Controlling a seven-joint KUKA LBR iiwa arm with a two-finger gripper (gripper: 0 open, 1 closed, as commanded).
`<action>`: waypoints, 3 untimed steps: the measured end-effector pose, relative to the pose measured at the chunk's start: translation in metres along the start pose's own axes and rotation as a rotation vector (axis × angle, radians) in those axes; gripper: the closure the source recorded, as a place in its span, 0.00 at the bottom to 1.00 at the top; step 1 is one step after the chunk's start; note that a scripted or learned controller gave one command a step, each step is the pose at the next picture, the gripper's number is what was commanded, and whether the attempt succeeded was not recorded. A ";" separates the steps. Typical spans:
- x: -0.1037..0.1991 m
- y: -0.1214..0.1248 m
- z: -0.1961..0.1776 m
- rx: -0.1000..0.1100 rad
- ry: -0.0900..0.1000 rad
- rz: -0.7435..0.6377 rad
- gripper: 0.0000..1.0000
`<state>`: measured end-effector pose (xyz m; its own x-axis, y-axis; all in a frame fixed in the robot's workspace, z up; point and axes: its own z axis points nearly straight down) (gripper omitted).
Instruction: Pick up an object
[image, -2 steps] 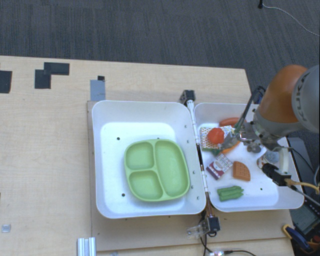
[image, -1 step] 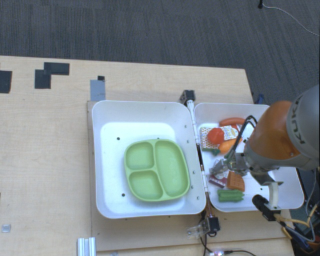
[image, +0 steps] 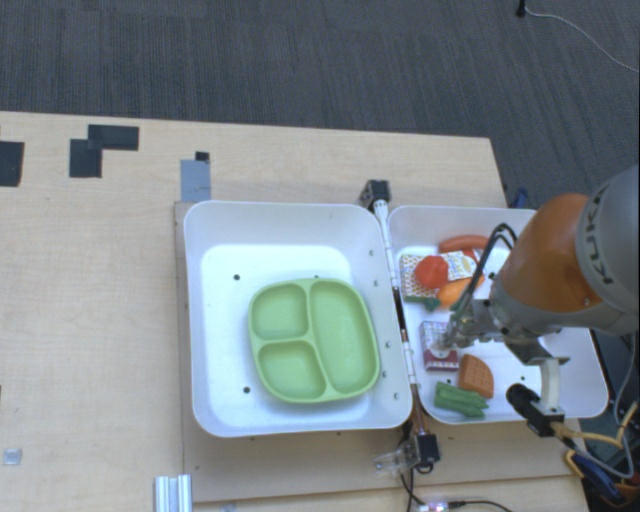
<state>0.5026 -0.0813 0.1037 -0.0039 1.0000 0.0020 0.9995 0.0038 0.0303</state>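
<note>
Packet (image: 437, 338) lies in right bin (image: 590, 400), just at 9 o'clock of gripper (image: 462, 332) | bread (image: 476, 376) and bean (image: 460, 400) at 6 | tray (image: 313, 340) in left bin (image: 215, 330) | grip state cannot be told

Right bin (image: 590, 398), contents: at the far side, a red sausage-shaped piece (image: 462, 243) lying crosswise, with a round red tomato-like piece (image: 431, 272) on a pale printed packet (image: 452, 266) just near of it and an orange carrot-like piece (image: 455, 292) slanting beside them. Toward the near side lie a small red-and-white packet (image: 437, 357), a brown-orange slice (image: 476, 376) to its right, and a green pod-like piece (image: 461, 400) nearest the rim. All 6 lie flat, closely grouped in the bin's left half.
</note>
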 end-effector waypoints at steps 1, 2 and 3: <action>0.000 0.000 0.000 0.000 -0.001 0.000 0.00; 0.002 0.002 -0.011 -0.002 0.003 -0.002 1.00; 0.002 0.002 -0.011 -0.002 0.004 -0.002 0.00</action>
<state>0.5040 -0.0794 0.1143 -0.0063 1.0000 0.0056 0.9995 0.0062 0.0321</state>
